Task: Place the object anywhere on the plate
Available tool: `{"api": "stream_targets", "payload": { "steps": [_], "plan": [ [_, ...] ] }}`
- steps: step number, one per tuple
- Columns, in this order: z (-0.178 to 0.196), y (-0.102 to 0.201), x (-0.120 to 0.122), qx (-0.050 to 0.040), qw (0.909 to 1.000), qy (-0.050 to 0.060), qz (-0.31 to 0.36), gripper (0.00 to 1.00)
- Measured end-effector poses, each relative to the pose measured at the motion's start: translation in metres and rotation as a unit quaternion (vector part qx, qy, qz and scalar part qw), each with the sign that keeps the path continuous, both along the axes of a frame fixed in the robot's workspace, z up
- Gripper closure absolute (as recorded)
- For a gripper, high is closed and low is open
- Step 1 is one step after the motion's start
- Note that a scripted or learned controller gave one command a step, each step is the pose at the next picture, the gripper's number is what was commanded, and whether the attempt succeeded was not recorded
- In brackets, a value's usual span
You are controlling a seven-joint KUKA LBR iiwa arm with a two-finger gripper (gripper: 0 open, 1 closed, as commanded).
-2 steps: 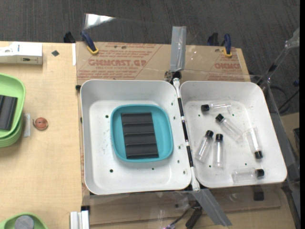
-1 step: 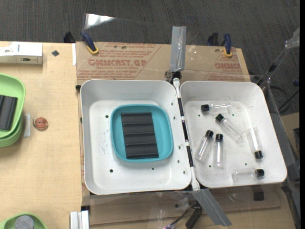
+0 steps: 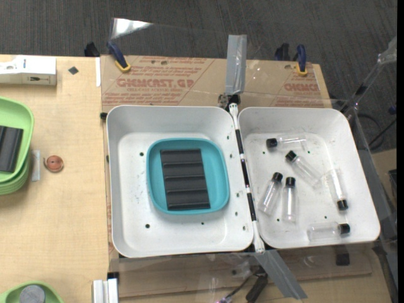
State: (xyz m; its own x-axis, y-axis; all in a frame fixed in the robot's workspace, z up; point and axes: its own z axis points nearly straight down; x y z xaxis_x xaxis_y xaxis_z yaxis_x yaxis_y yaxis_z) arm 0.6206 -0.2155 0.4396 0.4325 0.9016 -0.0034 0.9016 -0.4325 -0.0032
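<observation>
Six clear glass vials with black caps lie on their sides in the right bin, none yet on the plate. They are vial a, vial b, vial c, vial d, vial e and vial f. The task does not say which one is the object. Whether the gripper's jaws are released or clenched cannot be told.

**Risks.**
- The vials are round, smooth and transparent, so one is likely to roll or squirt out of a pinch that is not centred across its body.
- Vials c and d lie just beside each other, nearly parallel. A descent on either could nudge or trap its neighbour.
- Vial f rests close to the bin's front wall, which probably leaves little room for a finger on that side.
- Vials a and b sit more apart from the rest, and look the easier picks.

**Target.** The teal plate sits mid-floor in the left bin. A black ribbed insert covers most of its well. A vial released there may settle in a groove, or roll off a ridge toward the raised rim.

**Clearance.** The two bins meet at a shared pair of raised edges, and a carried vial must pass above them. White floor lies open around the plate on all sides.
</observation>
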Motion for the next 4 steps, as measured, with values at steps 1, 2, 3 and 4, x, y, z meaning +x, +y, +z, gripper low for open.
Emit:
{"api": "stream_targets", "payload": {
  "steps": [1, 2, 3, 4],
  "plan": [
    [0.0, 0.0, 0.0, 0.0, 1.0, 0.0, 0.0, 0.0],
    [0.0, 0.0, 0.0, 0.0, 1.0, 0.0, 0.0, 0.0],
    [0.0, 0.0, 0.0, 0.0, 1.0, 0.0, 0.0, 0.0],
    [0.0, 0.0, 0.0, 0.0, 1.0, 0.0, 0.0, 0.0]
  ]
}}
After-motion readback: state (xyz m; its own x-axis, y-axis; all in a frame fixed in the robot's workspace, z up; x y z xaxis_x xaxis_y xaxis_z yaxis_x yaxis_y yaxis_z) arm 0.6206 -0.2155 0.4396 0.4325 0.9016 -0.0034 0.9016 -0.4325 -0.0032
